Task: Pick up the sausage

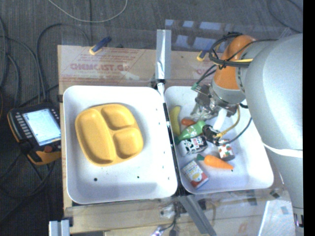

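In the right bin [256,176], a small reddish-orange sausage [187,122] lies near the left wall, between a yellow banana [174,119] and a green bottle [192,131]. My gripper [203,113] hangs low over the bin's back part, just right of the sausage and above the bottle's upper end. The wrist with its orange band [231,77] rises behind it. Part of the sausage is covered by the gripper body, and nothing is visibly held.
Also in the right bin are a black-and-white patterned pack [193,144], an orange carrot [218,162], a small carton [195,175] and a small red-white item [226,152]. The left bin [78,186] holds a yellow divided tray [109,133]. A pendant [37,127] sits off the bench's left.
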Controlling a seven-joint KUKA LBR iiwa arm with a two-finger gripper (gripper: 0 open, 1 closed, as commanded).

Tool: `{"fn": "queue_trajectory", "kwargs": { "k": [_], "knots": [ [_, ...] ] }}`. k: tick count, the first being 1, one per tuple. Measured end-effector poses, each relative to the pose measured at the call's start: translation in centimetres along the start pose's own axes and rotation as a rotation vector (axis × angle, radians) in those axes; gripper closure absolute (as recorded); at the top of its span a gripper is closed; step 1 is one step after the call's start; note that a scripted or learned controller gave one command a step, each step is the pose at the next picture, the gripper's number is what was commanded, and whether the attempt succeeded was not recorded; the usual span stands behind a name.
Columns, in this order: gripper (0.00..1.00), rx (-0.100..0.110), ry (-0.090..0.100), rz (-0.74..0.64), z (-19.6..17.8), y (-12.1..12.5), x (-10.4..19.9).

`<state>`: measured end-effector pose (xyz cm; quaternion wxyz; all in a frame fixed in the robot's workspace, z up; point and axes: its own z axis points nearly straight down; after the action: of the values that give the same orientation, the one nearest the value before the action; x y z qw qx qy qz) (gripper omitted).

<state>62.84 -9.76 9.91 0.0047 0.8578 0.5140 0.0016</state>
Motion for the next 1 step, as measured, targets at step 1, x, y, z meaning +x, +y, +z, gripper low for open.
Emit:
{"fn": "queue_trajectory", "kwargs": {
  "k": [1],
  "knots": [
    [1.0, -0.011, 0.005, -0.43, 0.67, -1.4, -1.05]
  ]
}}
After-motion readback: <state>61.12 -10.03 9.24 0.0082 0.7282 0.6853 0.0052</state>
